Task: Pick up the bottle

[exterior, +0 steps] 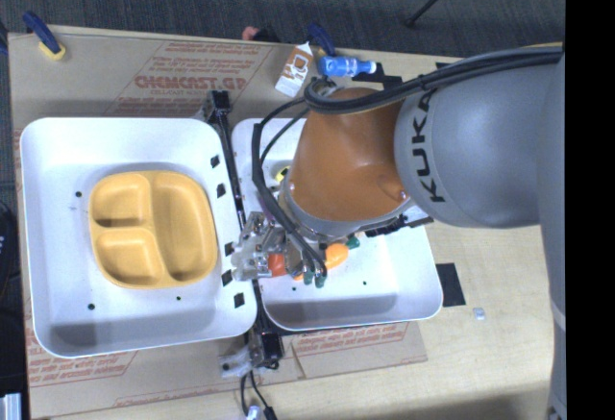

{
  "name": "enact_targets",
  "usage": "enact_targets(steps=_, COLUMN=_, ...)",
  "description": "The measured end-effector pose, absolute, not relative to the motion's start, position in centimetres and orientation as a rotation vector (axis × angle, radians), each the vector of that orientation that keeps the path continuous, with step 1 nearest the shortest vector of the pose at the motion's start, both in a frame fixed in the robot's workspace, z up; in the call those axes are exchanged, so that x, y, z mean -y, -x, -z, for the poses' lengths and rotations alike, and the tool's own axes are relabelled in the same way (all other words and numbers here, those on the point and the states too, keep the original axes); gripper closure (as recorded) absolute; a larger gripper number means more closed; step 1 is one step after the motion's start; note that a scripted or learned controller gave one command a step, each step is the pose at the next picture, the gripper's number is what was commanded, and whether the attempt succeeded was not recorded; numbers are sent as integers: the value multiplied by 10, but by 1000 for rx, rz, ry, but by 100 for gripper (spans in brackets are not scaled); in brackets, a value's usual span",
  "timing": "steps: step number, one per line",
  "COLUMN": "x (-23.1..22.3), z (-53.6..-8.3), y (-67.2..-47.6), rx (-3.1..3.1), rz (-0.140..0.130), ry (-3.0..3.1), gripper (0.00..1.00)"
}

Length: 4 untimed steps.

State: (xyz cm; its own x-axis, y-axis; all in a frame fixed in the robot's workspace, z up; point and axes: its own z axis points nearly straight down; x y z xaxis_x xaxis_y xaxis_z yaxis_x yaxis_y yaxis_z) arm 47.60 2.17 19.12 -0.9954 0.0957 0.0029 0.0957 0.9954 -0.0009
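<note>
Arm (452,149) covers most of right bin (413,298); contents under it hidden. Pincer (279,259) fingers unreadable in clutter. Orange items (336,255) beside it too small to identify.

Grey, smooth-shelled arm (490,135) with rounded housing; black "KUKA" lettering (420,149) on the casing. Broad glossy orange band (346,159) above the wrist. Black cables (288,106) looped along the orange section. Metallic gripper (279,259) assembly of small parts below; detail indistinct.
</note>
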Motion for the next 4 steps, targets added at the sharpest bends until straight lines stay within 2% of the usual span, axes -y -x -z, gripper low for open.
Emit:
enact_targets(steps=1, x=-55, z=-192, y=-476, rx=3137, rz=0, ry=-164, gripper=100)
enact_targets(steps=2, x=45, z=-196, y=-484, rx=3106, rz=-2, ry=-472, gripper=100)
enact_targets(steps=3, x=114, z=-122, y=-501, rx=3125, rz=0, ry=-292, gripper=100)
enact_targets(steps=4, x=128, z=-224, y=-489, rx=3044, rz=-2, ry=-784, gripper=100)
